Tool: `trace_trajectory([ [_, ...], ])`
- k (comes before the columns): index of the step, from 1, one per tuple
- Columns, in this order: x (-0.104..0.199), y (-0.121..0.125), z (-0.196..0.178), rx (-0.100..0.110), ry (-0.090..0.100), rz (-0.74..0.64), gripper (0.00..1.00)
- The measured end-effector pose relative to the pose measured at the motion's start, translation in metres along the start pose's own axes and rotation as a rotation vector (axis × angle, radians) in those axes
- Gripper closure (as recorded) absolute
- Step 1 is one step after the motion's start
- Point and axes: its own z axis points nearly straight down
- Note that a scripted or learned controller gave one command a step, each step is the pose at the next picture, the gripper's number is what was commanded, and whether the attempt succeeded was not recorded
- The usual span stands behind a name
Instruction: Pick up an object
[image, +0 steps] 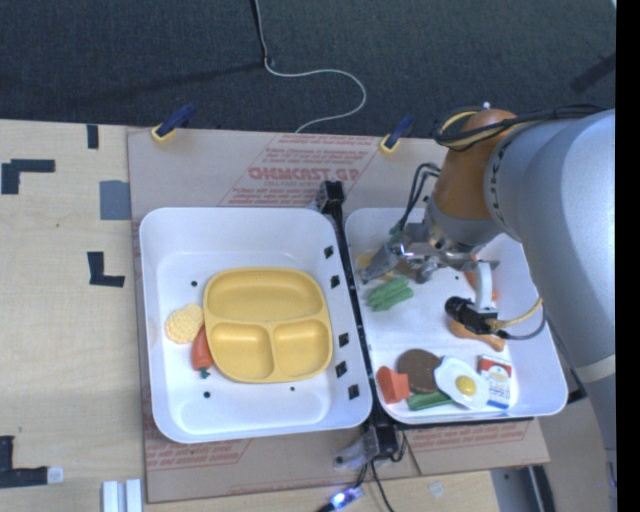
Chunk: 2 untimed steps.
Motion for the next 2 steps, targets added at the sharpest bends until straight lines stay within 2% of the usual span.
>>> trace_trajectory([
  [1,0.001,0.000,-0.011,-0.001,0.001,0.000,1.00],
  [2,-0.006,-0.007,-0.062,-0.004,0.001,0.001,1.00],
])
